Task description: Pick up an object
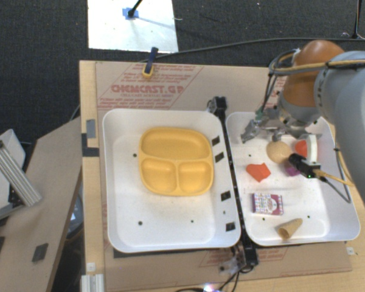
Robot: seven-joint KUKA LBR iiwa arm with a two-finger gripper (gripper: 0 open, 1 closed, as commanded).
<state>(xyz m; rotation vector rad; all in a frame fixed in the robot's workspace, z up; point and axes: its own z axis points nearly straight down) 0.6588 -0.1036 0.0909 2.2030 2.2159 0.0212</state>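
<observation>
tan cone (289, 228) and the small box (267, 204) lie nearest me in the right bin (334, 227), the orange block (259, 172) beyond. farthest, the claw (286, 140) hovers over the beige ball (278, 151); i can't tell its opening. i'd worry the ball rolls away.

You see a dark carpet floor (36, 47) around the wooden bench (88, 90), a white sheet (131, 17) lying on the floor above it, and a metal rail (12, 169) at the left edge.
</observation>
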